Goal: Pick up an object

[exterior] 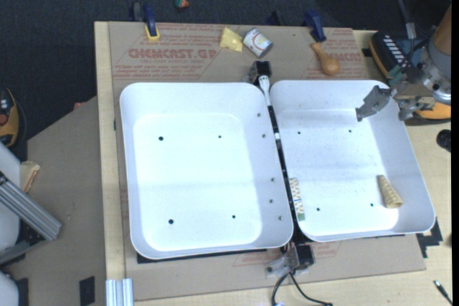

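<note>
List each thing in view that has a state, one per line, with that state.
gripper: over the right bin's far right corner, nothing seen between its fingers
tan ridged piece: lying flat in the right bin, near its right wall
left bin: flat on the bench
wooden-handled tool: lying on the board behind the bins

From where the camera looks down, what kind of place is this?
Probably a robot test lab: two white bins clamped on a board, a gripper reaching in at the right, and cables running off the front edge.
</note>
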